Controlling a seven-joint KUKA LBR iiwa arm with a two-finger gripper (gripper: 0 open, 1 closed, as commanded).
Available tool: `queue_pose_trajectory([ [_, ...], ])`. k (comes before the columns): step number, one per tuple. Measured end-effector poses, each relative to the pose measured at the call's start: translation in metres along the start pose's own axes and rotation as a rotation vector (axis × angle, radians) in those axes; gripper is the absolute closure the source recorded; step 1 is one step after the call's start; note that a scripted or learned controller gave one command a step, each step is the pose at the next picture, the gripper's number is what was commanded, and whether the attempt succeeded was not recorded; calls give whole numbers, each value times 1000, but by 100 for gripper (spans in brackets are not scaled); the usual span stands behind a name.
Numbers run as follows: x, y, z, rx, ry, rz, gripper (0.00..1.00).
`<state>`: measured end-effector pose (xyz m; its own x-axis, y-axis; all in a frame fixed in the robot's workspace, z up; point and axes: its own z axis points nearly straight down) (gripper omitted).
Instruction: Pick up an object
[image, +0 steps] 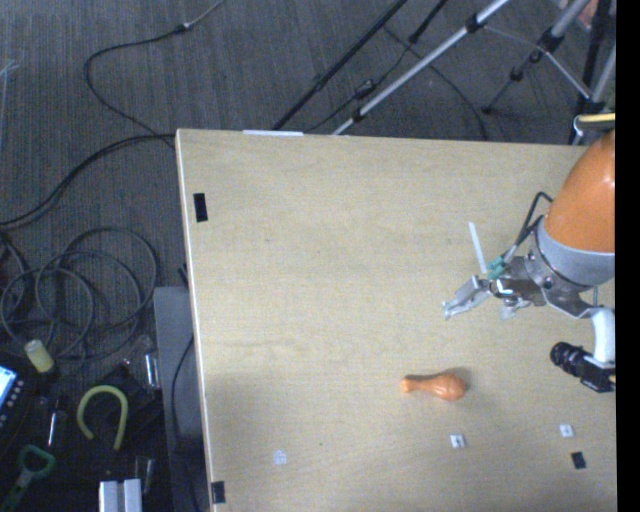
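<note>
Orange pear-shaped object (436, 386) lengthwise left-right, narrow neck leftward; my gripper (462, 301) above it, finger state unclear.

Grey arm (575, 262), orange band (590, 200), thin black cable, metallic pincer (462, 300)

This is a robotics lab or test room rather than a home. A plain light-wood bench top (340, 300) carries small black and white marker squares (200, 207), far to the left of the gripper (462, 300) and below it. Beyond the bench edge, well left of the gripper, loose black cables (80, 290) coil over grey carpet (90, 120) beside hand tools and a green-handled item (100, 412). Above the gripper, past the far edge, metal tripod legs (430, 55) stand on the carpet.
</note>
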<state>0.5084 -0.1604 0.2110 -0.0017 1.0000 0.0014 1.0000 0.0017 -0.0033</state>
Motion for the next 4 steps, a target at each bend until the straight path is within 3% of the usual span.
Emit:
queue_pose_trajectory([
  [1, -63, 62, 47, 0, -1, 186, 0],
  [2, -58, 119, 50, -1, -5, 58, 0],
  [3, -52, 152, 127, -1, -5, -30, 0],
  [4, -35, 161, 127, -2, -4, -345, 0],
])
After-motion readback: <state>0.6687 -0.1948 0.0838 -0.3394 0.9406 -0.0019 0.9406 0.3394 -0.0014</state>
